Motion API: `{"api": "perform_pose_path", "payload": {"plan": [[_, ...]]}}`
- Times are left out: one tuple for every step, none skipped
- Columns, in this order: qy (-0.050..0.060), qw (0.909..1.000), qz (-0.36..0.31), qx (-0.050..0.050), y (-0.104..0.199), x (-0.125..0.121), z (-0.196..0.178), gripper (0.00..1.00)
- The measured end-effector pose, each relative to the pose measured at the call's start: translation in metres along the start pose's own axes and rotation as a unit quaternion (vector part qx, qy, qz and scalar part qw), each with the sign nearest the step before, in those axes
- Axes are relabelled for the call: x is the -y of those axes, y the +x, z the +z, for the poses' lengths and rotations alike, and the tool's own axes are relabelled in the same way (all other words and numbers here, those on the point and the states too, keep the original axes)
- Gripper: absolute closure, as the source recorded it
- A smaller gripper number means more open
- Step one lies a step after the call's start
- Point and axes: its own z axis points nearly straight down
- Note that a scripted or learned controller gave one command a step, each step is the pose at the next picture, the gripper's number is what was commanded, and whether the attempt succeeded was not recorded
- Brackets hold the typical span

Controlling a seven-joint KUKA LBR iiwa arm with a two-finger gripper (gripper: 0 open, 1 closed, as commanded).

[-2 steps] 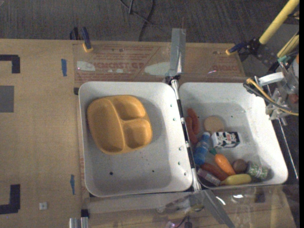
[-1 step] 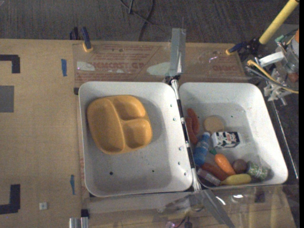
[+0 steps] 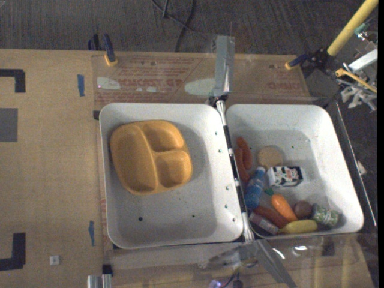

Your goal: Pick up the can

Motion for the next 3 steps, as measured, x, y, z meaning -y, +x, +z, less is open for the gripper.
{"api": "perform_pose_path", "payload": {"plan": [[0.003, 0.9883, 0.152, 0.001, -0.041, 0.027, 0.066, 1.00], [0.000, 0.9968, 0.080, 0.000, -0.002, 0.002, 0.027, 1.00], [0.003, 0.9856, 0.169, 0.001, -0.059, 0.032, 0.062, 1.00]]}}
